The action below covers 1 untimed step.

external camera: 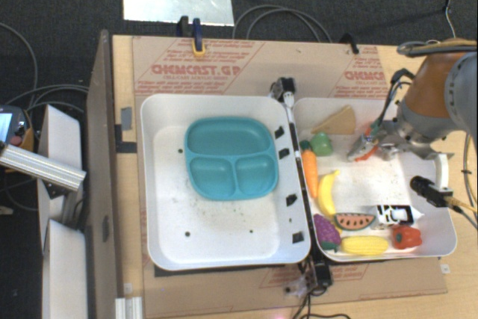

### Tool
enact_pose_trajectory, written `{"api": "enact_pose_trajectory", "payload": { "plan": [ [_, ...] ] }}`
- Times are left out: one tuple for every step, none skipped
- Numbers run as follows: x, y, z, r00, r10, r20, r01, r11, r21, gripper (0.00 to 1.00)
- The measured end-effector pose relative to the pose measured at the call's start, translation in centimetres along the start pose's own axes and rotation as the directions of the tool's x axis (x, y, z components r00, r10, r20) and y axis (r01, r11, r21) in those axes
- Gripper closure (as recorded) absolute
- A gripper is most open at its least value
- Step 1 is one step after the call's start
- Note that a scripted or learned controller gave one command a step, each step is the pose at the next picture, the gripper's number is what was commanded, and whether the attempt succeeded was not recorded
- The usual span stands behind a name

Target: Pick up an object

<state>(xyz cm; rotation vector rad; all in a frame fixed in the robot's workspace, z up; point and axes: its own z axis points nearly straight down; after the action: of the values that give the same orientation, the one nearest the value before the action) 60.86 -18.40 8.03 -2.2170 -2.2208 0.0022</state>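
I see the claw low in the right bin, near its far wall, with the arm coming in from the right. Something small and orange-red sits right at its tip, but from this slanted view I cannot tell how wide the claw stands or whether it has hold of anything.

No object is set for me, so the nearest candidates matter. A tan wedge lies just to the left and beyond the claw; a green piece lies further left. The carrot and banana lie left and nearer me, long axes running roughly front to back along the divider.

Well nearer me sit the watermelon slice, corn, grapes and a red piece.

Beyond the divider, the left bin holds a teal sectioned plate.
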Motion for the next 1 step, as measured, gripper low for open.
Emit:
{"api": "enact_pose_trajectory", "payload": {
  "plan": [
    [0.56, 6.07, -0.54, 1.000, -0.008, 0.002, 0.008, 1.000, 0.004, 0.00]
  ]
}}
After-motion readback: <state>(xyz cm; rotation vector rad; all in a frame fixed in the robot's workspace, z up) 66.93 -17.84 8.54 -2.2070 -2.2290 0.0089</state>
